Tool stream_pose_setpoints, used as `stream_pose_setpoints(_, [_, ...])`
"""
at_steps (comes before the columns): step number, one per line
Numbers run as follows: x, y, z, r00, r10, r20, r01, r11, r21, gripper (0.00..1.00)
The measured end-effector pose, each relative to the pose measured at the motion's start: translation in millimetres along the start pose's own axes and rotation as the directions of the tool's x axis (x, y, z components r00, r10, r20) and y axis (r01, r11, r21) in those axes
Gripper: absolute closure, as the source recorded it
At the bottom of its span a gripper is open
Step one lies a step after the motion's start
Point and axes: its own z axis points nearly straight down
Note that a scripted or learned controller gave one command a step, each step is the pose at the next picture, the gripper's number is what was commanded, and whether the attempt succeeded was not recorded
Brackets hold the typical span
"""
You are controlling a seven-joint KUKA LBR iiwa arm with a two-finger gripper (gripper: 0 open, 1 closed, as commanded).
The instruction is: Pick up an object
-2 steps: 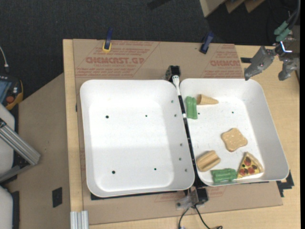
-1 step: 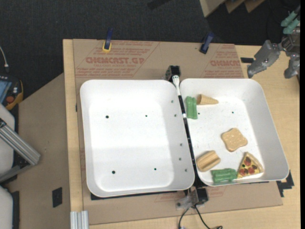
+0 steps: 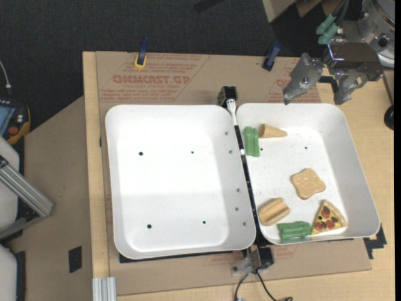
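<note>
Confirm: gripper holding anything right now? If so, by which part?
Nothing held. The gripper is open above the far edge of the right bin, with nothing between its fingers. The toy food pieces all lie in that bin.

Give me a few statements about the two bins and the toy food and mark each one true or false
1. All the toy food lies in the right bin. True.
2. The pizza slice sits at the bin's far edge. False: it lies near the front corner, beside a green piece.
3. The gripper has its fingers open, nothing between them. True.
4. The toast slice touches the cone-shaped piece. False: they lie well apart.
5. The gripper hangs over the left bin. False: it hangs at the right bin's far edge.
</note>
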Motion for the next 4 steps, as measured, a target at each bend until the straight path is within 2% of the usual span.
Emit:
stream_pose_setpoints(1, [28.5, 0.3, 0.2, 1.000, 0.004, 0.000, -0.004, 1.000, -0.001, 0.00])
stream_pose_setpoints(2, [89.6, 0.7, 0.2, 1.000, 0.003, -0.001, -0.003, 1.000, -0.002, 0.00])
stream_pose_setpoints(3, [90.2, 1.1, -9.9, 1.000, 0.002, -0.001, -0.002, 1.000, -0.005, 1.00])
stream_pose_setpoints(4, [90.7, 1.7, -20.9, 1.000, 0.001, -0.001, -0.001, 1.000, -0.009, 1.00])
